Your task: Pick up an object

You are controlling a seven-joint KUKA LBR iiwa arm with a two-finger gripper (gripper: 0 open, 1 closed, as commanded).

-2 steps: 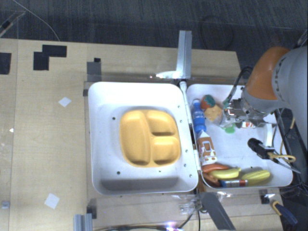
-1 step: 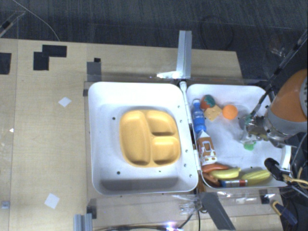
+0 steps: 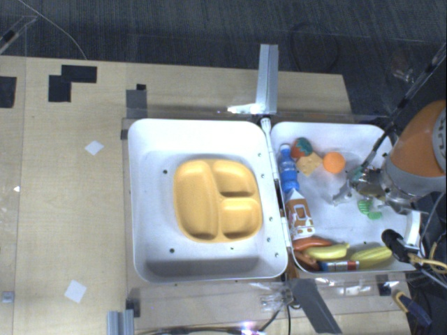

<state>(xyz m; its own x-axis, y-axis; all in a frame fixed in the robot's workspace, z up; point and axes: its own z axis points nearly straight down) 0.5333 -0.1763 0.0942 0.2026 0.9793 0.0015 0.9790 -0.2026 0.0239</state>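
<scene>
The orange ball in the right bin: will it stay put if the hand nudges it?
Probably not. The orange ball looks round and smooth, so it would likely roll across the bare floor of the right bin. It sits beside a yellow toy, which might block it that way.

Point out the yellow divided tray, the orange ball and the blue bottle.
yellow divided tray (image 3: 215, 199): camera view, on the ridge between its compartments.
orange ball (image 3: 334, 162): camera view, on the middle of its top.
blue bottle (image 3: 288, 173): camera view, on its blue body, below the cap.
</scene>
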